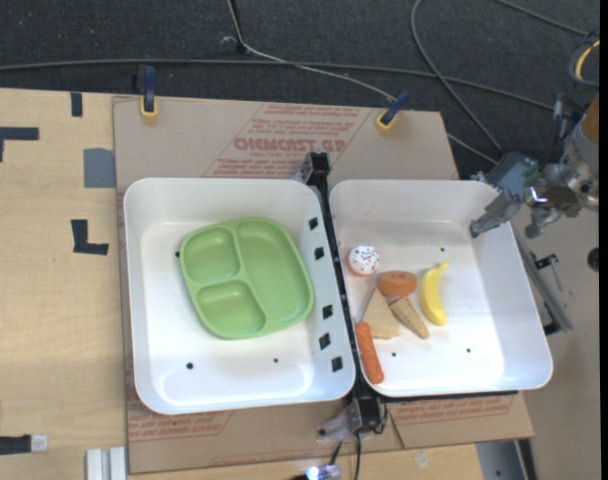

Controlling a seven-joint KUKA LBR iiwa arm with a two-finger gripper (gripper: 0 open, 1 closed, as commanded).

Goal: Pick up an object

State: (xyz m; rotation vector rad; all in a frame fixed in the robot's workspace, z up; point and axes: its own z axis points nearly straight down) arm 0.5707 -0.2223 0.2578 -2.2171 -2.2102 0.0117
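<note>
**Gripper waits by the toy food bin**

The gripper [514, 208] hangs at the 2 o'clock corner of the right bin [504, 368], just over its rim. Its two fingers stand apart, wide, and nothing sits between them. It has not picked anything yet.

The things to pick lie in a small heap near the left side of that bin, toward 8 o'clock from the gripper. A white ball [363, 259] with red dots sits at 12 o'clock in the heap. Below it is an orange lump [396, 284]. A banana [434, 293] lies at 3 o'clock. A cone [409, 317] rests on a tan slice [381, 320]. A carrot [370, 353] lies at 6 o'clock, close to the wall.

The left bin [154, 368] has a green tray [246, 277] in it.

I think the banana is the easy one, since it lies nearest the gripper and has room on its outer side. The carrot looks hard because it hugs the wall.
</note>
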